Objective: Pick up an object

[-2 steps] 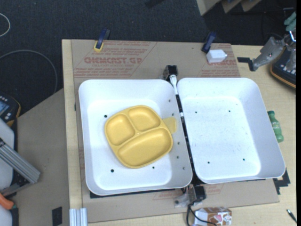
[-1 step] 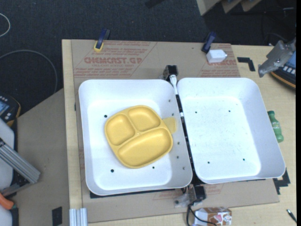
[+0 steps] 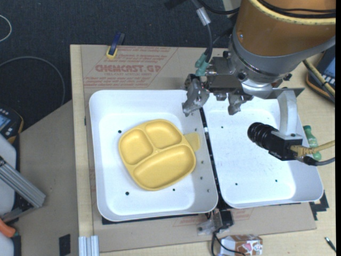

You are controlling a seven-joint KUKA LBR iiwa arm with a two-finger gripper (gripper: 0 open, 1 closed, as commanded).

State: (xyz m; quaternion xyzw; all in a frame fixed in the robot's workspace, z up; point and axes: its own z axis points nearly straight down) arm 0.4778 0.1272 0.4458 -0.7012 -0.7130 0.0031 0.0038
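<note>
I see the arm (image 3: 287, 25) reaching in from the right, wrist low over the divide between the two bins. The tool (image 3: 213, 106) hangs there with fingers spread, grasping nothing. The yellow divided plate (image 3: 156, 153) lies flat in the left bin (image 3: 101, 143), just left of the tool.

Two bins side by side on the bench.
Tray (image 3: 156, 154) lies in left bin (image 3: 106, 159); gripper (image 3: 213, 106) hangs over the right bin's (image 3: 266, 193) far left corner.
</note>
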